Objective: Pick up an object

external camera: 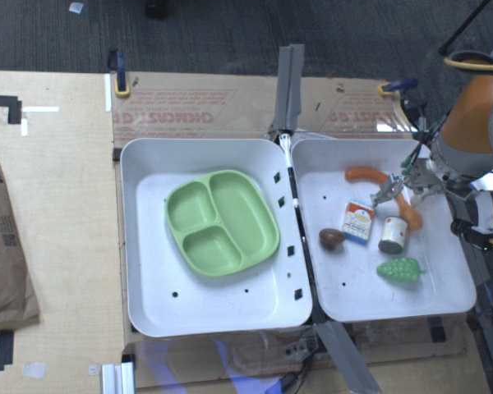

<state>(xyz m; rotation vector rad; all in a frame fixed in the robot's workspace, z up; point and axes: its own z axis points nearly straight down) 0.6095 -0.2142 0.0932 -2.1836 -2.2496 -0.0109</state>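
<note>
Camera view, right bin (444,298): gripper (392,190) with jaws spread, poised beside orange carrot (408,210); carrot's long axis runs diagonally, lower right of jaws.

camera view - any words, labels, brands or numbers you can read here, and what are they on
"CHEMCAS"-like red print, upside down, on the cardboard sheet behind the bins: a guess, not clearly legible.
Dark print on the brown paper bag at the left edge: too blurred to read.
Label on the small box in the right bin: too small to read.
Label on the small can beside it: too small to read.
</note>
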